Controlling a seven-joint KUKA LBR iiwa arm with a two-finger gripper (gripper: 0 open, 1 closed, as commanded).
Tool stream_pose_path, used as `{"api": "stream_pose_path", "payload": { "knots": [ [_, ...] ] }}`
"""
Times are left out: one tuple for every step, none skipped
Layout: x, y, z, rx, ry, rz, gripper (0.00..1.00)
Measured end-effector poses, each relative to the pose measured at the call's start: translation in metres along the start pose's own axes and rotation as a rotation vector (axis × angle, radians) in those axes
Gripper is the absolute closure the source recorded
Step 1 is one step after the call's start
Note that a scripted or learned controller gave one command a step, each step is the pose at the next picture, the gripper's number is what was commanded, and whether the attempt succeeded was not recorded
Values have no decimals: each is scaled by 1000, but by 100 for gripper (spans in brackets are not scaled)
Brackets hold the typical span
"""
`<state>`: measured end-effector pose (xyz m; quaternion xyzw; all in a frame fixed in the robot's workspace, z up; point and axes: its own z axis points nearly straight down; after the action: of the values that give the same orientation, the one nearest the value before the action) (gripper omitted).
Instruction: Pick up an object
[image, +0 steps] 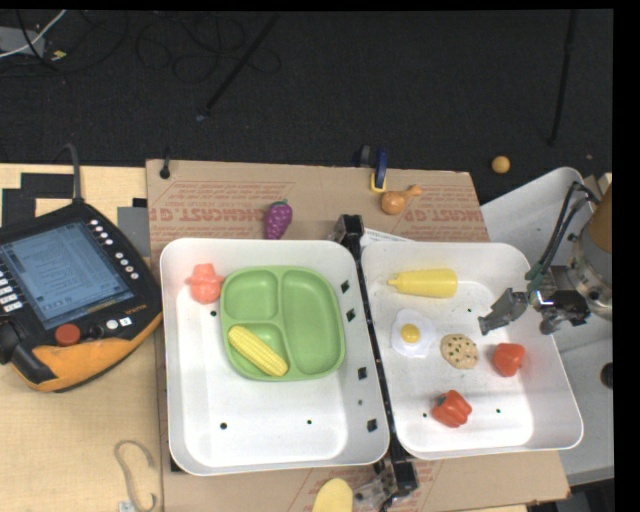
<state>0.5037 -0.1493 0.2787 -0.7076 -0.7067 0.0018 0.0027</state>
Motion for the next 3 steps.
{"api": "stream_pose_path", "payload": {
  "knots": [
    [0,1,-2,-6,-1,-1,0],
    [8,10,51,1,1,-3,0],
    [8,6,96,1,1,-2,0]
  ]
}}
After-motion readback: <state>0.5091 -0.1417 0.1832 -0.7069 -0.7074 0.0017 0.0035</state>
